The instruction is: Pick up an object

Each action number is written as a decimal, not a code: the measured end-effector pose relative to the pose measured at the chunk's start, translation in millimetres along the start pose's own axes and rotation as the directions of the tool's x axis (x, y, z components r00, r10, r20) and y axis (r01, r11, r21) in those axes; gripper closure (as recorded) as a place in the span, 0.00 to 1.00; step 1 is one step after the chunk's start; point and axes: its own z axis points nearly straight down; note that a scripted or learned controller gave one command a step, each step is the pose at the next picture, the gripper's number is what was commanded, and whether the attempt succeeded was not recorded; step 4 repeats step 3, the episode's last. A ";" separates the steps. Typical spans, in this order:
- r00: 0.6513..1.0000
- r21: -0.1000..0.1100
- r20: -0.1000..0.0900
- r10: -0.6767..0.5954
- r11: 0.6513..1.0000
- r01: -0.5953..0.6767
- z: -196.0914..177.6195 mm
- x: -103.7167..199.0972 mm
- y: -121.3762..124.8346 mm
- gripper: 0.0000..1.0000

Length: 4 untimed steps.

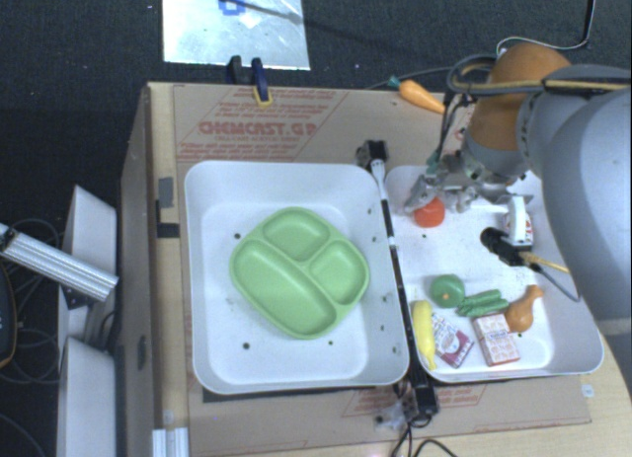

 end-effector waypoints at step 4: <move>1.000 0.001 -0.002 -0.001 1.000 0.001 -185.1 142.4 -43.4 1.00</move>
